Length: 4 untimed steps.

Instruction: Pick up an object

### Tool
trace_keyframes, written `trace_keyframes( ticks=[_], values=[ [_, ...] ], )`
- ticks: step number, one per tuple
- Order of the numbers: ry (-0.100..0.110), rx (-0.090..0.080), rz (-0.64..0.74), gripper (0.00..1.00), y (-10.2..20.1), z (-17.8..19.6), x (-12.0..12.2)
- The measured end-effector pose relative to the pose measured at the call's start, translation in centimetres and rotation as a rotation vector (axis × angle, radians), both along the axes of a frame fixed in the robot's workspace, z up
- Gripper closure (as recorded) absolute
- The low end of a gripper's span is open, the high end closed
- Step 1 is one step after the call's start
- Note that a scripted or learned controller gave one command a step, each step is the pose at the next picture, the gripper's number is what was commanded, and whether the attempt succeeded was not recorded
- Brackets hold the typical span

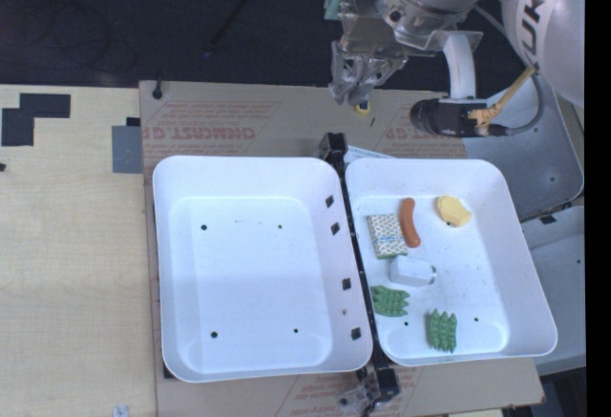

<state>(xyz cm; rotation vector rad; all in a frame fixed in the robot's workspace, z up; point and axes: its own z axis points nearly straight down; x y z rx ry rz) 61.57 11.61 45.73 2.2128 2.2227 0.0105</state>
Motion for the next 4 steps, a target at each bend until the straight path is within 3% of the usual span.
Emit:
trace_keyframes(
  ticks=[2, 3, 4],
  values=[
    [0.017, -0.005, 0.011, 1.0, 0.1, 1.3, -0.2],
    [0.006, 0.002, 0.006, 1.0, 10.3, 8.4, -3.6],
    [0.022, -0.006, -0.005, 1.0, 7.3, 0.0, -6.4]
  ],
)
